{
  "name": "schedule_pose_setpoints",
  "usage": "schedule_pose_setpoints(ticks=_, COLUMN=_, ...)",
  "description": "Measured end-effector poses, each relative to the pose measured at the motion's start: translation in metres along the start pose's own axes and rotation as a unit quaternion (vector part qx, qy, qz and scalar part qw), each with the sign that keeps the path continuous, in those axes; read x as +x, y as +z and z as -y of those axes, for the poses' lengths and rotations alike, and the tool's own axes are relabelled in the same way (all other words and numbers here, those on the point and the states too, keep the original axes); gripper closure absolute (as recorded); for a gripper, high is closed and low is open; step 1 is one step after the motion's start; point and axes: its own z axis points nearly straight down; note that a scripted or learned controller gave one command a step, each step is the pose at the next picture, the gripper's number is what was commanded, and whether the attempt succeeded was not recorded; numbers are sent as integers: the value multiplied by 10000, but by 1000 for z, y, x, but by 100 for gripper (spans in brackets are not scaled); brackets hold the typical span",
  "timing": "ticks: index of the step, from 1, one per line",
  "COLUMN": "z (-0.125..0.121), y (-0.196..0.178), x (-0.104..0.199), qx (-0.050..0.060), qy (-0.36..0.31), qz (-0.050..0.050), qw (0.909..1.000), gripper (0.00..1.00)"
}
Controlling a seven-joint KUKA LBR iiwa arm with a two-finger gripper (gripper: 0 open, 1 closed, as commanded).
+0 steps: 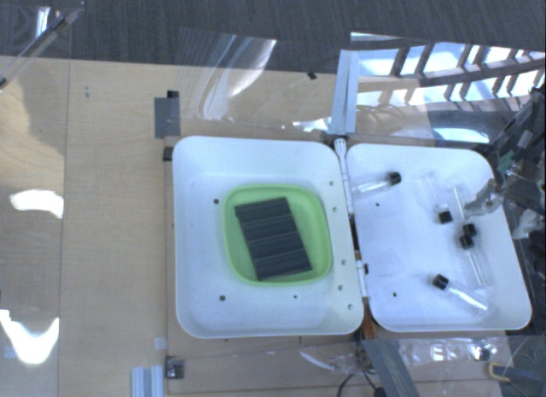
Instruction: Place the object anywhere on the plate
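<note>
Dark grey and ribbed, the block [272,238] is seen lying flat on the green plate [322,235], set at a slight angle and resting well within the plate's rim. The plate is seated in the middle of the left white bin [196,301]. Over in the right white bin [401,301], several clear tubes with black caps are scattered: one tube [378,183] near the top left corner, another tube [456,292] near the lower edge, and two loose black caps [444,215] close together towards the right side. The gripper [488,198] is found at the far right edge of that bin, reaching in from the grey arm [522,160] above it. The block is well apart from the gripper, with the whole width of the right bin and the bins' shared divider between them. Whether the gripper is apart or together cannot be told from this angle, and nothing is seen held in it. Both bins are carried on the pale wooden tabletop [94,216].
</note>
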Motion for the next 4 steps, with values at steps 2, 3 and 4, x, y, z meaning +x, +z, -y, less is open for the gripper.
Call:
schedule_pose_setpoints(ticks=2, z=9, y=73, x=-3, qx=17, qy=969, qz=0, qw=9953, gripper=0)
schedule_pose_setpoints(ticks=3, z=6, y=46, x=-7, qx=-3, qy=1169, qz=-1, qw=9931, gripper=0)
schedule_pose_setpoints(ticks=4, z=24, y=34, x=31, qx=4, qy=1289, qz=-6, qw=9917, gripper=0)
